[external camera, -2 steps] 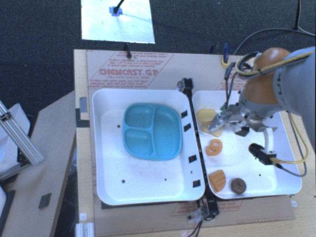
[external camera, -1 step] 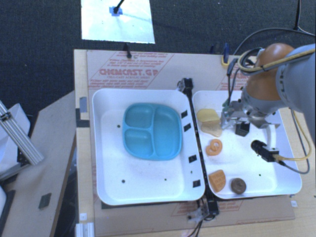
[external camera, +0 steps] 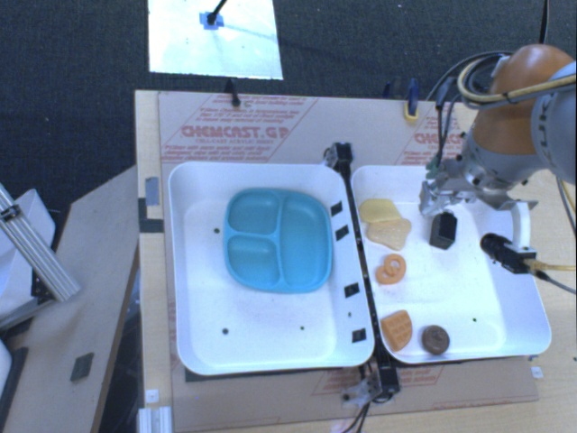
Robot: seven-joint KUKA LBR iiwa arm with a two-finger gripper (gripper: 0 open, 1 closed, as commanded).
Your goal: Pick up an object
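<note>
A grey arm's gripper (external camera: 443, 228) hangs over the right bin (external camera: 505, 336), its jaws' opening impossible to tell and nothing visibly held, near the toast (external camera: 389, 234) (the closest item), so it should centre over that before descending.

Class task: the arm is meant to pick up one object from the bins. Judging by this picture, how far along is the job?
Early stage. Done: the hand has reached over the right bin, near its far end. In hand: nothing shows between its fingers. Left: every item lies loose, namely the yellow piece, pretzel, orange wedge and brown cookie; the blue plate sits in the left bin.
</note>
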